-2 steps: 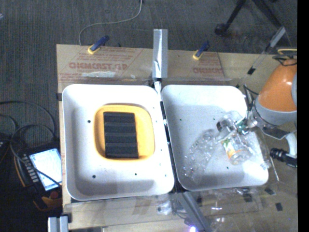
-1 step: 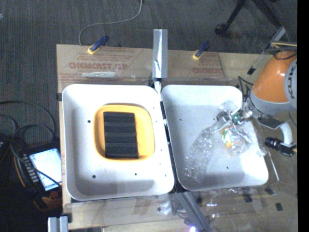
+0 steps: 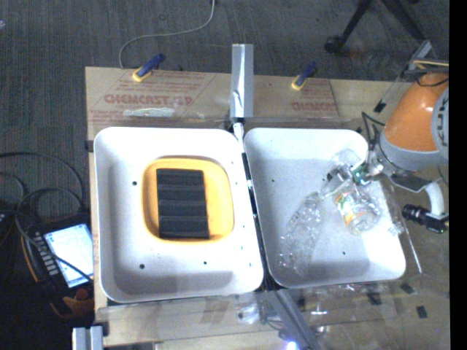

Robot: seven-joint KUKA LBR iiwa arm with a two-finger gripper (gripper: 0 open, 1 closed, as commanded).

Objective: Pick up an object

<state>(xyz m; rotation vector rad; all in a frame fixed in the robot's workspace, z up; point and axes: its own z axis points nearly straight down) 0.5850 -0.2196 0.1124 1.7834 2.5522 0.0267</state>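
A clear plastic bottle [image 3: 310,228] lies slanted in the right bin [image 3: 292,152]. The hand [image 3: 355,195] sits beside its far end; its state I cannot tell. Best grip across the bottle's narrow width.

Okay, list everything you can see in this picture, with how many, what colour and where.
White bins: two, side by side on the bench.
Yellow tray with black ridged insert: one, in the left bin.
Clear plastic bottle: one, transparent, lying in the right bin.
Clamps: two, blue and yellow, on the bench's far edge.
Tablet: one, lit screen, on the floor at left.
Office chair base: one, black, top right.
Arm: one, grey with an orange band, right edge.
Gripper: one, transparent, over the right bin.
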